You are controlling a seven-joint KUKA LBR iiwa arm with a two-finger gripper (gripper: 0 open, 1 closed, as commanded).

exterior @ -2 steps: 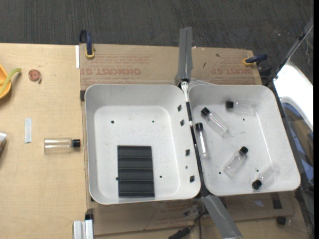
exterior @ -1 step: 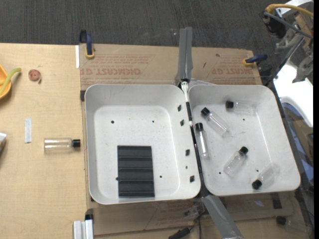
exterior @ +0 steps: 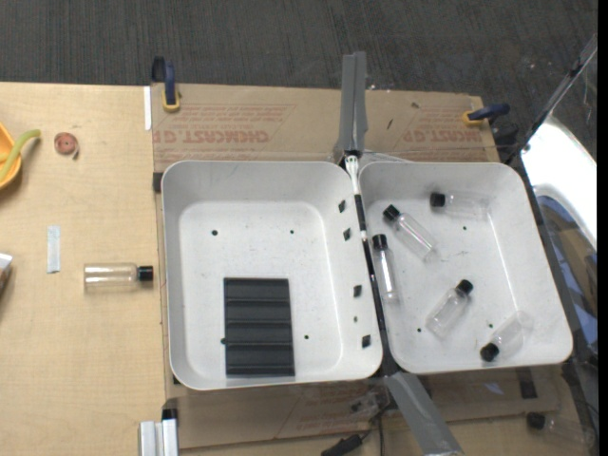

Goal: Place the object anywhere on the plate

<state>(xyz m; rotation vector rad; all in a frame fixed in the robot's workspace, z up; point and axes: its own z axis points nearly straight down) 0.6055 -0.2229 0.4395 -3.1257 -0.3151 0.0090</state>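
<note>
Two white bins sit side by side: the left bin (exterior: 190,255) holds a black ribbed plate (exterior: 257,327) at its front, and the right bin (exterior: 532,255) holds five clear vials with black caps, one vial (exterior: 448,308) near the middle. Another vial (exterior: 118,275) lies on the bench left of the bins.

Dark grey carpet (exterior: 285,22) covered the floor beyond a pale wooden bench (exterior: 76,350). Brown cardboard (exterior: 256,126) lay under the bins, held by what looked like clamps (exterior: 163,82).
</note>
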